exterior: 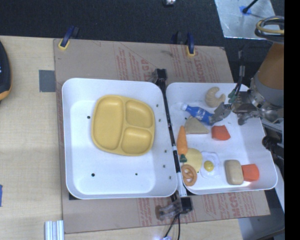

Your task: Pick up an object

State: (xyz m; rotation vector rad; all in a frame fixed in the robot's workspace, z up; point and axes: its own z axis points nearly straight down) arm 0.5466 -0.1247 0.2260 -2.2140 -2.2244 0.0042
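Objects lie in the right bin (270, 179): a blue bottle (198, 113), an orange block (220, 132), a carrot (181, 139) and others. The hand (229, 109) hovers at the bin's far right, fingers apart, gripping nothing. The left bin (75, 174) holds a yellow tray (123, 124).

Yellow tray (123, 124), orange carrot (182, 140), white bins (75, 134)

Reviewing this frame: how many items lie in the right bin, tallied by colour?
Orange or red: 3, a carrot, a block and a block
Tan or beige: 4
Blue: 1, a bottle
Yellow: 2
Total: 10
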